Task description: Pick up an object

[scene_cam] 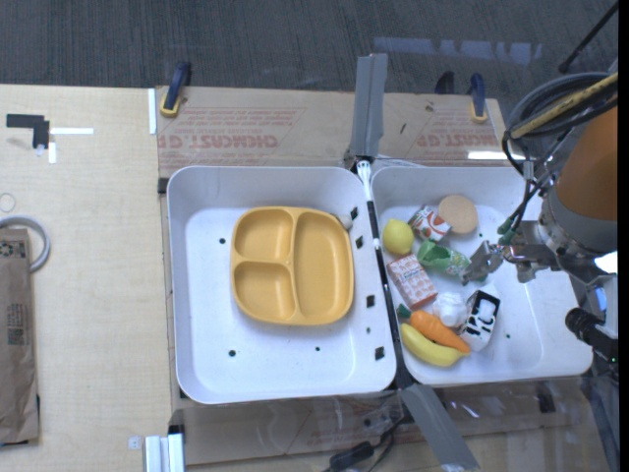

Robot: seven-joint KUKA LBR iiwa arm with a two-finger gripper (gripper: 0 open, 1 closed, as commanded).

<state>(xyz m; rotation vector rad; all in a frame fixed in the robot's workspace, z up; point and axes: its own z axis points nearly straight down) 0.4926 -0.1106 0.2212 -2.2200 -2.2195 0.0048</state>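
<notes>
The right bin (pixel 550 347) holds several toy foods. Among them are a yellow lemon (pixel 397 236), a red and white can (pixel 429 223), a tan round bun (pixel 457 213), a green leafy piece (pixel 442 259) and a red and white carton (pixel 411 280). An orange carrot (pixel 437 328) lies on a banana (pixel 429 348), beside a black and white packet (pixel 481 318). My gripper (pixel 480 266) hangs low over the middle of this bin, just right of the green piece and above the packet. Nothing visibly sits in its grasp.
The left bin (pixel 197 293) holds a yellow divided plate (pixel 293 265). The bins' adjoining walls (pixel 373 264) run between the two. A brown paper bag (pixel 15 332) lies on the wooden bench at far left. Cables (pixel 536 131) hang above the arm at right.
</notes>
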